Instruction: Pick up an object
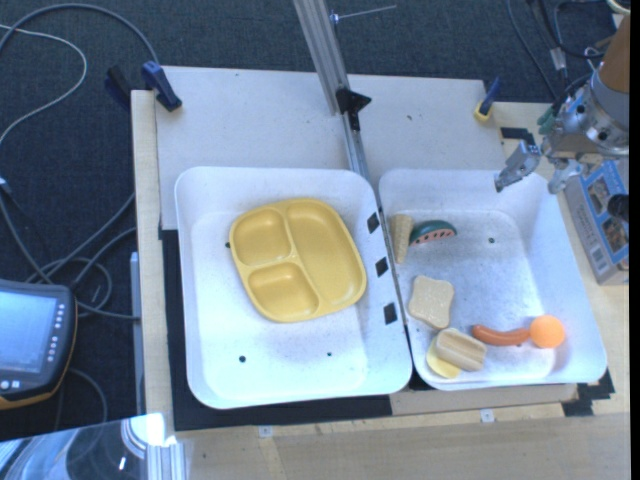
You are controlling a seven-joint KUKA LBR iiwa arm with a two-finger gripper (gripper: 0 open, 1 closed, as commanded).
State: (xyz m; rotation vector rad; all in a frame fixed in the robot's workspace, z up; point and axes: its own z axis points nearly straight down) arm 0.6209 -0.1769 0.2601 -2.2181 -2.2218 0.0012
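Near edge first: yellow divided tray (pixel 296 260) lies alone in left bin (pixel 210 368), flat, not my likely target. Right bin (pixel 580 298) holds small food toys: bread slice (pixel 431 301), sandwich (pixel 456 351), watermelon wedge (pixel 433 233) by divider, carrot (pixel 508 335) touching orange ball (pixel 547 332). My gripper (pixel 533 171) hangs over far right rim, fingers spread, grasping nothing. Bin wall beside carrot could crowd descent; bread slice sits freer.

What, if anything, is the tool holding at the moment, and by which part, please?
Nothing: the tool hangs open above the right bin's far corner, nothing between its fingers.
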